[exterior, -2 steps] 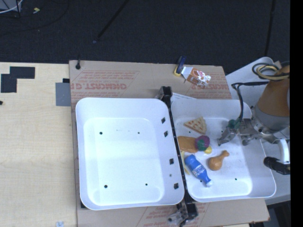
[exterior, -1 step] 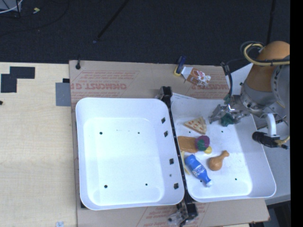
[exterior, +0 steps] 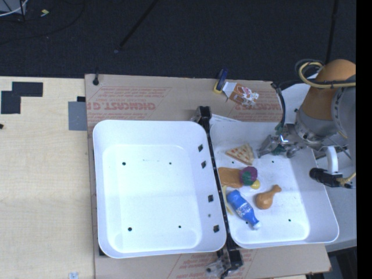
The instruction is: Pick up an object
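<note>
The right bin (exterior: 302,228) holds a blue bottle (exterior: 242,207), a tan drumstick-shaped toy (exterior: 267,197), an orange piece (exterior: 229,176) beside a purple and green ball (exterior: 250,175), and a tan wedge like a pizza slice (exterior: 242,153). My gripper (exterior: 276,145) hangs over the bin's upper right part, to the right of the wedge and apart from it. Nothing shows between its fingers.
The left bin (exterior: 151,188) lies beside the right one, with a black divider (exterior: 210,167) between them. A small printed packet (exterior: 243,95) and a blue-yellow clip (exterior: 221,81) lie on the cardboard behind the bins. The arm's orange band (exterior: 325,89) stands at the right.
</note>
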